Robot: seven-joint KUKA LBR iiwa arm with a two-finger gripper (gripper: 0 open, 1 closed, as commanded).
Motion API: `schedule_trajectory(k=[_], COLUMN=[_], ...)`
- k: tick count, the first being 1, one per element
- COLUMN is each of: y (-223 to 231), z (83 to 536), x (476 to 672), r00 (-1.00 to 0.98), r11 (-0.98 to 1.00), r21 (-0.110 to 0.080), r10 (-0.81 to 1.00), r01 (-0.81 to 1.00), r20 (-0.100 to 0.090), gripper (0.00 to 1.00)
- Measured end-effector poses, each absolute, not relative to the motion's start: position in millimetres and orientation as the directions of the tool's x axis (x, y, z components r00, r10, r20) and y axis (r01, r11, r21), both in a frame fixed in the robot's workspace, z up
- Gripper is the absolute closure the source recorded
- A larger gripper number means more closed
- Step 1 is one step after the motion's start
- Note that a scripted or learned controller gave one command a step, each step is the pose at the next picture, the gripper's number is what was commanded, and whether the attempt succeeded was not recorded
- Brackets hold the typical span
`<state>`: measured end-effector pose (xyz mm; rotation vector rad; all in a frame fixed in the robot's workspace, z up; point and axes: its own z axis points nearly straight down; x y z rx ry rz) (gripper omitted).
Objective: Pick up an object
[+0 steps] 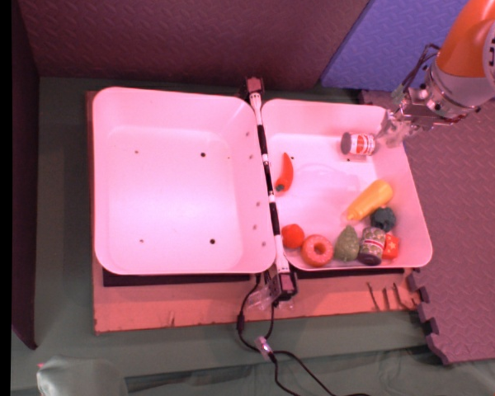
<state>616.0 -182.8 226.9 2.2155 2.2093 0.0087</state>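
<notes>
while the tool point(393, 132) hovers beside the small can point(358, 144) in the right bin point(313, 122), i cannot tell its grip state.

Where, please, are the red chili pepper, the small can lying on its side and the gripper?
red chili pepper point(285, 172), camera view, mid-body.
small can point(359, 144), camera view, its label.
gripper point(391, 135), camera view, between its fingertips.
</notes>
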Motion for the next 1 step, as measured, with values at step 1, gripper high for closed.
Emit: schedule_trajectory(k=[1], y=[-180.5], z=[294.0], x=[616.4], r00=[0.002], r11=[-0.002], r21=[0.013], r10=[1.000], r01=[1.000], r20=[-0.005], gripper=[1.00])
